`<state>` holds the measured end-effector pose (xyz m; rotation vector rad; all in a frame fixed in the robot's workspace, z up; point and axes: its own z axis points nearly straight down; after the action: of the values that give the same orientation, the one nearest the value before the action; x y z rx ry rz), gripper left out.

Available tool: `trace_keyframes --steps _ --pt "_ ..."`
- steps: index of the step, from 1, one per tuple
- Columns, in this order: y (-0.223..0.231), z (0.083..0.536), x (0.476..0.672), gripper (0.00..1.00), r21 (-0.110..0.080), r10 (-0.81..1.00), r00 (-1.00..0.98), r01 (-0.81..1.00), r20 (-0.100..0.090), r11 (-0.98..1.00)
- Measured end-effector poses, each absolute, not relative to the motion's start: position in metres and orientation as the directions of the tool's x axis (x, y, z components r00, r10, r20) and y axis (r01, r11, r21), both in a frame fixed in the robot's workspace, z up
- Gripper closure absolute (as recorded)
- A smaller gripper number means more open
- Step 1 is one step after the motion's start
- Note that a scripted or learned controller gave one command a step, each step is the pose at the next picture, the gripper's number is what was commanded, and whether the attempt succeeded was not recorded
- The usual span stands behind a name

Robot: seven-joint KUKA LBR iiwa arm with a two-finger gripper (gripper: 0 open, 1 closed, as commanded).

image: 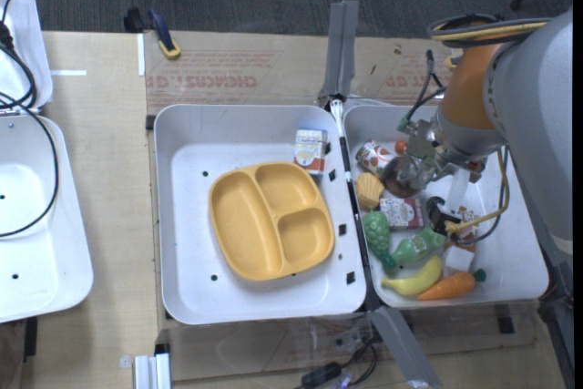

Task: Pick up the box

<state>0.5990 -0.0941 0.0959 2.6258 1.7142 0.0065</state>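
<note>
Small box standing at the far edge of the left bin, well clear of the claw.

The box is a little white carton with a red lower band and some printed colour on its face; the print is too small to read. It looks upright, perhaps leaning slightly against the bin wall beside the divider. It sits well to the left of the claw, across the divider from it and slightly farther up the view, touching nothing of it.

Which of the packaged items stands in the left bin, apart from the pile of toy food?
The small white box with a red lower part. It stands alone in the left bin, near the yellow tray; the other packets lie in the right bin by the gripper.
</note>
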Motion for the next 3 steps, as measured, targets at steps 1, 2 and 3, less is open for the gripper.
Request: trace_keyframes --steps 1,2,3 --pt "-0.116 0.161 0.658 0.0 -0.001 0.78 0.625 0.78 -0.004 -0.625" --pt "-0.052 0.189 0.594 0.0 -0.003 0.666 0.746 0.666 -0.006 -0.746" --pt "-0.099 0.37 0.552 0.0 0.0 0.435 0.9 0.435 -0.007 -0.9"
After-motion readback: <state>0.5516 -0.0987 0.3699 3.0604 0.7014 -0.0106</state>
